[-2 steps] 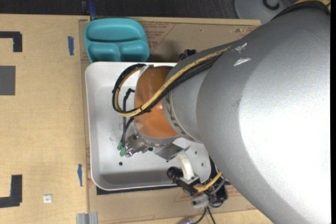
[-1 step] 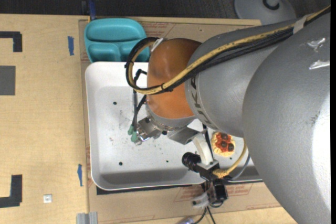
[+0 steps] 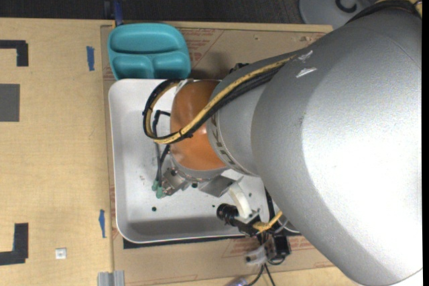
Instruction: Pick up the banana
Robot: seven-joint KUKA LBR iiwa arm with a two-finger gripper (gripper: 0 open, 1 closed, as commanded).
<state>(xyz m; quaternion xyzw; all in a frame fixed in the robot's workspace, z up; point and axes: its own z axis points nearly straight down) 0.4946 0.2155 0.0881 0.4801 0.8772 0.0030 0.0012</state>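
My gripper [image 3: 163, 186] hangs low over the floor of the white bin [image 3: 127, 144], left of the bin's middle. A small green-tipped part shows at its lower left end. The arm's orange band [image 3: 191, 134] and its wide grey body [image 3: 322, 144] lie across the bin's middle and right side and hide whatever is under them. A black and yellow cable [image 3: 155, 118] loops out from the wrist over the bin's back left part.
A teal plastic tray [image 3: 149, 50] stands just behind the bin's back edge. Bare bin floor shows along the left wall and front left corner. Tan bench board [image 3: 53, 144] with blue tape marks and black squares stretches to the left.
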